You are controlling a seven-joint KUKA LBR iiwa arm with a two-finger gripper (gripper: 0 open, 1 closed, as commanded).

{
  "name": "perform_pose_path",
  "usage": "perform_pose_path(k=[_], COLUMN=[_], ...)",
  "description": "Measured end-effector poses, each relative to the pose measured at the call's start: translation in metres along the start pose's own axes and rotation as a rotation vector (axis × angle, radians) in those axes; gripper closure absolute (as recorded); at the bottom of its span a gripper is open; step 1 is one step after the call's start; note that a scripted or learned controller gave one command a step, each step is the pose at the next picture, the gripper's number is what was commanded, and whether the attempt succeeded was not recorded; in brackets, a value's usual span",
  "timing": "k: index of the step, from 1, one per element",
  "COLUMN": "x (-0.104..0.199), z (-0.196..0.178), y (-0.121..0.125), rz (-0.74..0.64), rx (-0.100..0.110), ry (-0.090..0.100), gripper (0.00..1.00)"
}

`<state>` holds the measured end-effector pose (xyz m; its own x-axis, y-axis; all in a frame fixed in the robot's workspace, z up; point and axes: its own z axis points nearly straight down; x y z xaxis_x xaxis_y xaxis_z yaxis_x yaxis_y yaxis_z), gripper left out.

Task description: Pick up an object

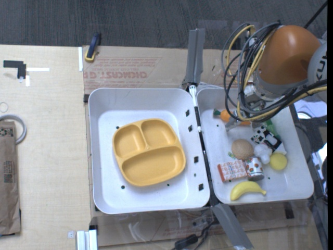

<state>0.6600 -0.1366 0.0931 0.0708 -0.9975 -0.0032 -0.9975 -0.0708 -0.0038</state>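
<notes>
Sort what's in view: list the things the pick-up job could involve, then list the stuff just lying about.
Job:
gripper
banana
lemon
brown round object
small carton
can
right bin

Lying about:
yellow divided plate
left bin
tape roll

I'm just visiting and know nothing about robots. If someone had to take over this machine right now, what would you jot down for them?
End effector: low over the back of the right bin, hidden under the arm's orange band and cables, so its grip cannot be read.
Things: the banana, carton, small can, brown ball, yellow ball and black-and-white toy all lie in the right bin. The left bin holds a yellow divided plate.
Done: nothing visibly lifted.
Left: grasp one object and raise it.
</notes>
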Motion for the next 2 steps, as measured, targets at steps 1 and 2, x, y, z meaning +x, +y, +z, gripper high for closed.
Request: perform_pose_path(k=[1,2], x=[0.033,-0.01], z=[-0.048,0.001], y=[0.002,0.0], rz=[-0.346,-0.627], rx=[0.001,-0.002], ry=[0.0,-0.002], gripper=[0.0,0.0])
